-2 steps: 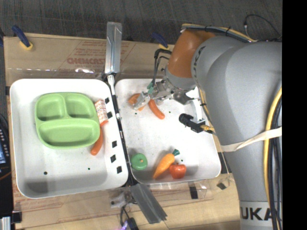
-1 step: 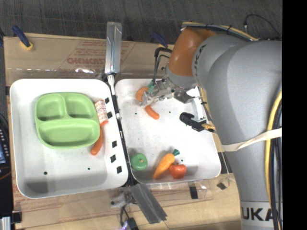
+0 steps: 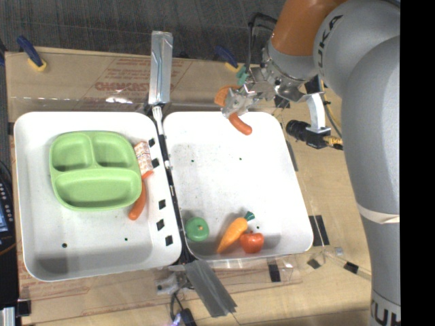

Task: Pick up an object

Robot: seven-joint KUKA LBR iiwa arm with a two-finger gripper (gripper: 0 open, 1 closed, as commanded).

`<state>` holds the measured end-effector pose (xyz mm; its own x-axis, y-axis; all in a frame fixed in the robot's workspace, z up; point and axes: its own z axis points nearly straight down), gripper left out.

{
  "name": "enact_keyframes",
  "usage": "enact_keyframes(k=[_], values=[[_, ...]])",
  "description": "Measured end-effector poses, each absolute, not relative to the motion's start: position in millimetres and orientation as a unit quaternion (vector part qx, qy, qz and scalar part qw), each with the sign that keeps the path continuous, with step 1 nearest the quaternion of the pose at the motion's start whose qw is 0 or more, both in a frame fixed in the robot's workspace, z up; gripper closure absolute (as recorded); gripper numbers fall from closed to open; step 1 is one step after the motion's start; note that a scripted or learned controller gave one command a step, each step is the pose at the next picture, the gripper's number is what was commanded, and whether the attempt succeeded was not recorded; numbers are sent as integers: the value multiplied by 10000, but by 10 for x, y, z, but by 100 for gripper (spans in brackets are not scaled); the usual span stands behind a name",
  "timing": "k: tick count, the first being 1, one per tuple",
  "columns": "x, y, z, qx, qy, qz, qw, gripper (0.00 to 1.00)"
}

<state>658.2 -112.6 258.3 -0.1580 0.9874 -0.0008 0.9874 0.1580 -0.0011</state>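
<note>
My gripper (image 3: pixel 236 107) hangs over the far edge of the right bin (image 3: pixel 272 182). It is shut on a small orange-red sausage (image 3: pixel 240 123). One end of the sausage sticks out below the fingers and the other end shows above them to the left. Near the right bin's front wall lie a green round piece (image 3: pixel 197 229), a carrot (image 3: pixel 233 231) and a red tomato (image 3: pixel 252 242).
The left bin (image 3: pixel 41 250) holds a green divided plate (image 3: pixel 95 170), a small wrapped roll (image 3: pixel 143 156) and an orange sausage (image 3: pixel 138 206) along the plate's right side. A metal bar (image 3: pixel 160 66) stands at the back between the bins. The arm's bulk fills the right side.
</note>
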Motion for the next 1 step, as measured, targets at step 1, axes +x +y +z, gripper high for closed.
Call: enact_keyframes(k=[1], values=[[6146,-1180,2215,-7425,-6698,37,38,100]])
